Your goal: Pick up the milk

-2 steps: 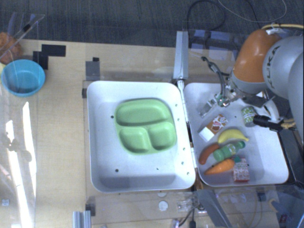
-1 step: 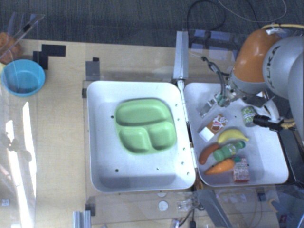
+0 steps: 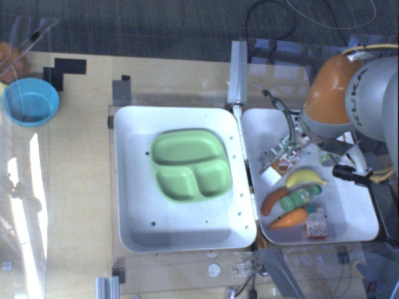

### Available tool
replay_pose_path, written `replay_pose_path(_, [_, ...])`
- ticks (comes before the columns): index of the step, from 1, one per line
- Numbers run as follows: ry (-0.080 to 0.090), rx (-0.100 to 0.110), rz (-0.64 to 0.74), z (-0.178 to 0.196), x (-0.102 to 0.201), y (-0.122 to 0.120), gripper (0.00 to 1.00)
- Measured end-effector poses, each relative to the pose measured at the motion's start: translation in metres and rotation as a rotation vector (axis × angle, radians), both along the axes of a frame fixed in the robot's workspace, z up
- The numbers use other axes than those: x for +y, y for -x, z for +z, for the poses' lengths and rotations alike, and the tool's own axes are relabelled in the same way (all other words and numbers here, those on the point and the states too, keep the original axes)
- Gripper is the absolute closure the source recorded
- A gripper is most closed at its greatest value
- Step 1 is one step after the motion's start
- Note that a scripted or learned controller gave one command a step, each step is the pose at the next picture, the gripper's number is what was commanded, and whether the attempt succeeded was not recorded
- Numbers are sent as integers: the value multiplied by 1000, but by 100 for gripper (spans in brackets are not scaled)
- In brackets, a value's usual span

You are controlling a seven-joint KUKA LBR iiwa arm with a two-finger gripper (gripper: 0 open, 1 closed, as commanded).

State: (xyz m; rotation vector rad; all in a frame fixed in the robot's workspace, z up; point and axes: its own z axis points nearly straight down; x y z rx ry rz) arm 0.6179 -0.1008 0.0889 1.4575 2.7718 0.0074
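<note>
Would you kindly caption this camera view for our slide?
Grey-and-orange arm above the right white bin of groceries; green divided tray in the left white bin.

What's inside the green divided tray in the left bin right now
The green three-compartment plastic tray in the left white bin shows bare green floors in all three compartments; no item lies in them. The bin floor beneath the tray is covered.

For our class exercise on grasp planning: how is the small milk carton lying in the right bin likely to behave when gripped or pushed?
The small white and orange milk carton lies on its side, so it probably slides rather than rolls. Its flat faces look easy to pinch, though thin card may dent. The yellow banana close beside it could get nudged.
</note>
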Motion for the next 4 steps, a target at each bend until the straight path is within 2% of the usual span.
replay_pose_path(1, [-3,33,147,-3,-5,-45,0])
replay_pose_path(4, [-3,33,147,-3,-5,-45,0])
